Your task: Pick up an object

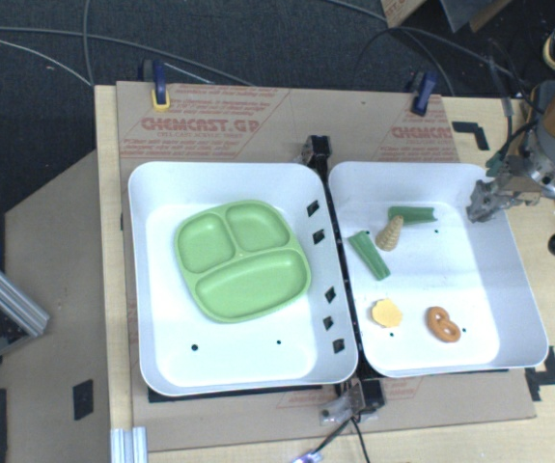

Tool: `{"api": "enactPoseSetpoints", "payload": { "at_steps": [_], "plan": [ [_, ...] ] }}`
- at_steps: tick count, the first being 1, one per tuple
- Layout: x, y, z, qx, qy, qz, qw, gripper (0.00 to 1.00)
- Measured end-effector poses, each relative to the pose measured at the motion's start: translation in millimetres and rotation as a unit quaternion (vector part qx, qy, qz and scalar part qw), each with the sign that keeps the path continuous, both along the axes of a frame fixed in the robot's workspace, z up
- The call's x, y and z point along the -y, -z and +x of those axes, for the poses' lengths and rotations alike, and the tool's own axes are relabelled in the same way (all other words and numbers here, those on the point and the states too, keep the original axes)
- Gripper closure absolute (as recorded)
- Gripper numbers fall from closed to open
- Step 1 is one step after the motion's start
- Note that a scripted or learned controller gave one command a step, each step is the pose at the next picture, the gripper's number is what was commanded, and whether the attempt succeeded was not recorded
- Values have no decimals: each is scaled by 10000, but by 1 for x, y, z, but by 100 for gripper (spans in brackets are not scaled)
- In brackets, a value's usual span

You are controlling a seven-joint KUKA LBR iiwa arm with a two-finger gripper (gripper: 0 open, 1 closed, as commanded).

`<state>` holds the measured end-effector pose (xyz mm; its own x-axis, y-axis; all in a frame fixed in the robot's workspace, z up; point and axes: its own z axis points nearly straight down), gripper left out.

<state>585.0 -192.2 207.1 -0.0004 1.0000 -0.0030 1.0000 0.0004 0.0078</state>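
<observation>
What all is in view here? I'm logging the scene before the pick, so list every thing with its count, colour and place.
bins: 2, white, side by side on the bench
plate: 1, light green, three compartments, in the left bin
green sticks: 2, one near the right bin's left wall, one farther back
cone: 1, beige, ridged, between the two sticks
yellow piece: 1, round, front of the right bin
pretzel: 1, orange-brown, right of the yellow piece
clamps: 2, blue with yellow, back edge of the board; the other at back right
cables: several, grey, on the dark floor behind
gripper: 1, grey, over the right bin's back right rim
</observation>
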Motion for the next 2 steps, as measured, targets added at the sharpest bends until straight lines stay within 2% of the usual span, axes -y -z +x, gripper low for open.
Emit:
{"api": "enactPoseSetpoints", "payload": {
  "at_steps": [1, 2],
  "plan": [
    [0, -13, 1, -23, -1, 11, 10000, 100],
    [-58, -13, -11, -50, -28, 34, 10000, 100]
  ]
}}
